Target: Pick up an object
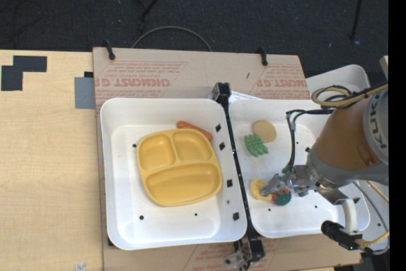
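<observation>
In the right bin (298, 228) lie a tan round piece (264, 131), a green ridged piece (256, 146), a yellow piece (257, 188) and a small green and red item (281, 197). My gripper (277, 188) reaches in from the right and sits low over the yellow piece and the small green item, right at them. The arm's orange band (346, 139) rises behind it. I see nothing lifted off the bin floor.
The left bin (120, 200) holds a yellow divided tray (179, 168) with an orange-red item (194, 129) behind its far edge. A black divider (231, 162) runs between the bins. Cables (330, 95) loop near the arm at the right.
</observation>
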`<state>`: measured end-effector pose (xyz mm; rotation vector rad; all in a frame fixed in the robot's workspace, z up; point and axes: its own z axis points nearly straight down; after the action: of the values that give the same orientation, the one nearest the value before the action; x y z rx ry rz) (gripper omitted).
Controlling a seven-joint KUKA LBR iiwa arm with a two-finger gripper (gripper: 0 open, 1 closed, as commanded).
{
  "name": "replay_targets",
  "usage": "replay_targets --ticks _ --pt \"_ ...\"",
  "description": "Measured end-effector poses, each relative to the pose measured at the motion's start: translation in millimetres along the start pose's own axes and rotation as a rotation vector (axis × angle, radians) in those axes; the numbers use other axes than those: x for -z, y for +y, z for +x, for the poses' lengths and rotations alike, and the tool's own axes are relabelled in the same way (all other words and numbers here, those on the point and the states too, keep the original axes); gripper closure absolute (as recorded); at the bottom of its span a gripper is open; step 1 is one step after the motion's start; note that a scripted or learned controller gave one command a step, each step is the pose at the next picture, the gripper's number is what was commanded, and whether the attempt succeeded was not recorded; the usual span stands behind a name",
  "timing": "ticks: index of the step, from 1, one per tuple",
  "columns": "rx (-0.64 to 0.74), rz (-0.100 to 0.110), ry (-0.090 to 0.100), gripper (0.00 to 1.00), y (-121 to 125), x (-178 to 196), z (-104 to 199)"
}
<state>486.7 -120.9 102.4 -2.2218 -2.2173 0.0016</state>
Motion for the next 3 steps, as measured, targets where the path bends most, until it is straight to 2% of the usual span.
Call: replay_targets --ticks 1,2,3 --pt "0.001 -0.006 -0.001 0.0 2.5 -10.3 -0.9" --pt "-0.003 -0.005 0.001 1.0 2.4 -0.5 -0.9" --pt "0.003 -0.004 -0.002 1.0 9.7 47.5 -8.3"
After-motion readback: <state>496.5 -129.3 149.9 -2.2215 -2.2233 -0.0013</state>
